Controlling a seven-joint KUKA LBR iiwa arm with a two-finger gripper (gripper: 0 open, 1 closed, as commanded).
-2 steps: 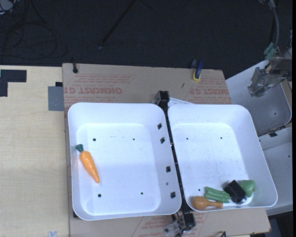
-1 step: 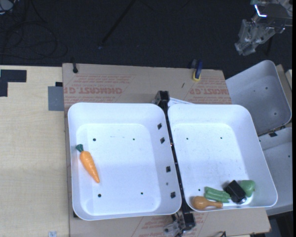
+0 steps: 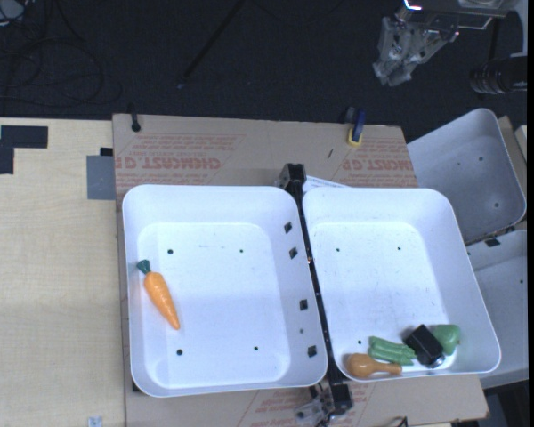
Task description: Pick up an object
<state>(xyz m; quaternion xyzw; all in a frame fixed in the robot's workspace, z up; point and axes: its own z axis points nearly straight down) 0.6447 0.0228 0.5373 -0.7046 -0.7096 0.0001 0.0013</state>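
two shallow white plastic bins sit side by side: the left bin [image 3: 276, 205] holds an orange toy carrot [image 3: 162, 299] by its left wall; the right bin [image 3: 445, 216] holds a green pea pod [image 3: 391, 350], black block [image 3: 424, 343] and tan gourd [image 3: 370, 366] in its near right corner.

We've got a toy carrot [image 3: 161, 299] lying near the left wall of the left bin [image 3: 209, 205]. In the right bin [image 3: 384, 205], a green bean pod [image 3: 391, 350], a black block [image 3: 424, 345] and an orange gourd thing [image 3: 371, 366] are bunched in the near right corner. The gripper [image 3: 400, 56] hangs up top right, well apart from both bins.
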